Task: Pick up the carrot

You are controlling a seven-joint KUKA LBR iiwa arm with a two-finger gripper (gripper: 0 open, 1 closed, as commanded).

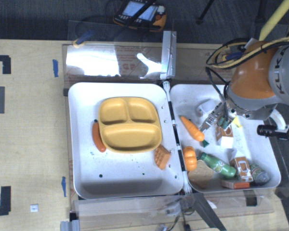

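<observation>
Gripper [209, 121] is hovering just right of the carrot [192, 129] in the right bin [274, 177], jaw state unclear; it needs centring over the carrot's middle before closing.

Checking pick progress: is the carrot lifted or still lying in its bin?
Still lying: the carrot rests flat on the right bin floor, beside the hand.

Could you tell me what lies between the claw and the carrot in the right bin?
Bare white bin floor; the claw hangs just right of the carrot.
</observation>
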